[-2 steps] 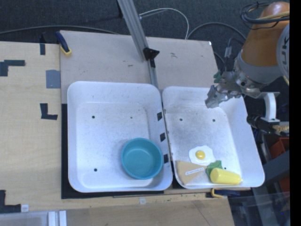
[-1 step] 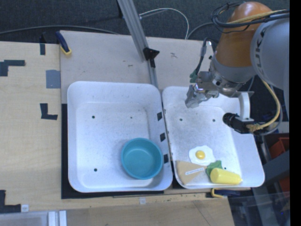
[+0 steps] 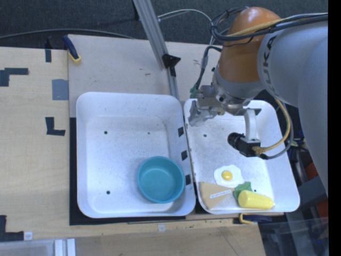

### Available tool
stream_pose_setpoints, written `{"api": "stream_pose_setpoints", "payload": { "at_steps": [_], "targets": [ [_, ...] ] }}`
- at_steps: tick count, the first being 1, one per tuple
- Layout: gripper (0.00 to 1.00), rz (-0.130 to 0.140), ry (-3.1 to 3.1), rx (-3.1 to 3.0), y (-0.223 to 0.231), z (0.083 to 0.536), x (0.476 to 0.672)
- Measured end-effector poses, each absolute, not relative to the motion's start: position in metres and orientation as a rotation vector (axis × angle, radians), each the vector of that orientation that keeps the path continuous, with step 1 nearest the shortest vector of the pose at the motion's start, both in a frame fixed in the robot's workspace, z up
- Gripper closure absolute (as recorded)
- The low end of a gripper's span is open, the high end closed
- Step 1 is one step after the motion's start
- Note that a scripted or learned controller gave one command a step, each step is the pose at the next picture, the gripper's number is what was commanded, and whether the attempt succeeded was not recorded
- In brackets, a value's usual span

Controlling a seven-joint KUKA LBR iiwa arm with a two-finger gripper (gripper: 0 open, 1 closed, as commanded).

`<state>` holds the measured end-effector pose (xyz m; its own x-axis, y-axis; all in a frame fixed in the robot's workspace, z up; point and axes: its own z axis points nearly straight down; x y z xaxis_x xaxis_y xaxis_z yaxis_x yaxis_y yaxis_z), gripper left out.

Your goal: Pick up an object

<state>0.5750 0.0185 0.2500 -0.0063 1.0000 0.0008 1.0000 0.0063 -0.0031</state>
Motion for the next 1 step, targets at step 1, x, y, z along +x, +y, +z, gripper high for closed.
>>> {"api": "stream_pose_setpoints", "payload": {
  "at_steps": [1],
  "targets": [
    [1.0, 0.001, -2.228, -2.213, 0.0711, 0.2403, 0.5941]
  ]
}}
